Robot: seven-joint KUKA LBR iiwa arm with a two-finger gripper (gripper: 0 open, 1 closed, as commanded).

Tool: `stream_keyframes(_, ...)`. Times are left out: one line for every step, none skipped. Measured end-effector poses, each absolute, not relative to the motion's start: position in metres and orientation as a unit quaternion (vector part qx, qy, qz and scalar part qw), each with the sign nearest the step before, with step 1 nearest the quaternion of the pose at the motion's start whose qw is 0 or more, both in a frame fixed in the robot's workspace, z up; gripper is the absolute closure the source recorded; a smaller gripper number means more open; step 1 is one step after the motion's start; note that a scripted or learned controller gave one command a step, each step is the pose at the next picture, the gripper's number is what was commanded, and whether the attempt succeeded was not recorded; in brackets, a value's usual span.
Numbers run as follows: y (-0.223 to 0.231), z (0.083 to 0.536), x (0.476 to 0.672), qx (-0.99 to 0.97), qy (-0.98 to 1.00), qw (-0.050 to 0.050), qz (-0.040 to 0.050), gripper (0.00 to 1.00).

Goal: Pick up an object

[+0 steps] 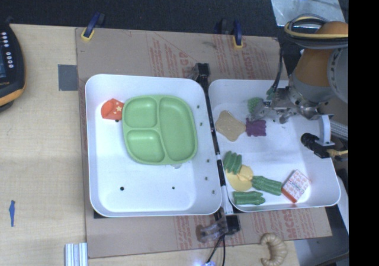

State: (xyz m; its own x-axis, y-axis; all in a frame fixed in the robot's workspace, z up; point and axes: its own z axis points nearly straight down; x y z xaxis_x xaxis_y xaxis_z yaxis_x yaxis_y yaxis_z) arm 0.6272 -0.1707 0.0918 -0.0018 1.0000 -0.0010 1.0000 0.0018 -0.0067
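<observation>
Here, my claw (269, 108) hangs low over the right bin (320, 199), toward the frame's upper right.
Whether it is spread or pressed together I cannot tell. A purple piece (256, 127) lies just below-left of it, a green piece (254, 105) right beside it, and a tan piece (230, 125) further left.

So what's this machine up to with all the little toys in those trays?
A grey robot arm with an orange band reaches in from the right, over the right bin. Its gripper sits low near a small green toy and a purple one, but nothing is visibly held yet. That bin also has a tan piece, green pods and a red-and-white packet. The left bin holds a green divided plate and a red toy.
</observation>
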Motion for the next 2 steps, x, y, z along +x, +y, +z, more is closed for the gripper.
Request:
stream_keyframes(-0.128,0.093,0.658,-0.704,-0.710,0.000,0.0005,0.00)
stream_keyframes(-0.181,0.168,0.657,-0.707,-0.707,-0.002,0.0000,0.00)
